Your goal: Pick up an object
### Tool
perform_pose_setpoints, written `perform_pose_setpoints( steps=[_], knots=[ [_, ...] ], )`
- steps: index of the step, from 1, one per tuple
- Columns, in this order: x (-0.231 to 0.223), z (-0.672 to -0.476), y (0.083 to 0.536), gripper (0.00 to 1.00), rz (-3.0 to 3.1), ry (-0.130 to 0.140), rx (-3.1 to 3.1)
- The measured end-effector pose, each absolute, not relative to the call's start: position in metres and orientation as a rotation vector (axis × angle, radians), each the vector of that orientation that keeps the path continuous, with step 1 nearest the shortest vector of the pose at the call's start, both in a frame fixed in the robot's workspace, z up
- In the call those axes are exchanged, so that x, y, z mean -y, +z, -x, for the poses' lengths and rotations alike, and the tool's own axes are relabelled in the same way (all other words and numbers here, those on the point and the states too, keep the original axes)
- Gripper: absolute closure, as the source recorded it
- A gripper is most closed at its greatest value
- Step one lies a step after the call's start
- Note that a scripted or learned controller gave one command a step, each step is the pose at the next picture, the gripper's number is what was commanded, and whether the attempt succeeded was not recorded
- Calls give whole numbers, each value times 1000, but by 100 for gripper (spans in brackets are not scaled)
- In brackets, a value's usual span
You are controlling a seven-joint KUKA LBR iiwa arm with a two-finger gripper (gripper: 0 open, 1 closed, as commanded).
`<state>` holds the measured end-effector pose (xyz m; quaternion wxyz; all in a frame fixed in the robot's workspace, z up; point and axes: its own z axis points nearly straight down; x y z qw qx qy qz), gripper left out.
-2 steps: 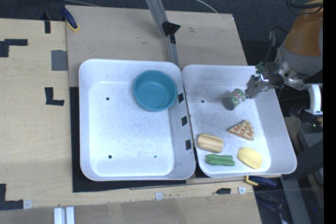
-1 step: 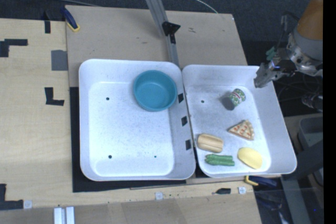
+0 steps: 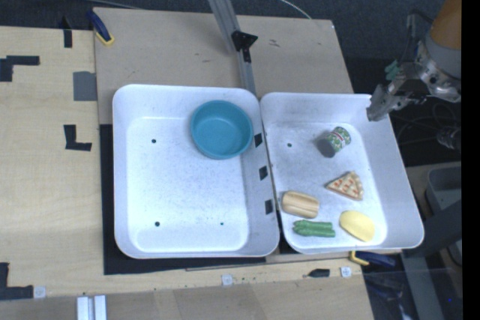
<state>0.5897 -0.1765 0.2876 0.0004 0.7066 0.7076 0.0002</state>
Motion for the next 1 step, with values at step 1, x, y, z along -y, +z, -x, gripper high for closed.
perform_pose_setpoints(
  steps=[1],
  knots=[
    [135,-603,276,100,-2217,-1,-2228]
  ],
)
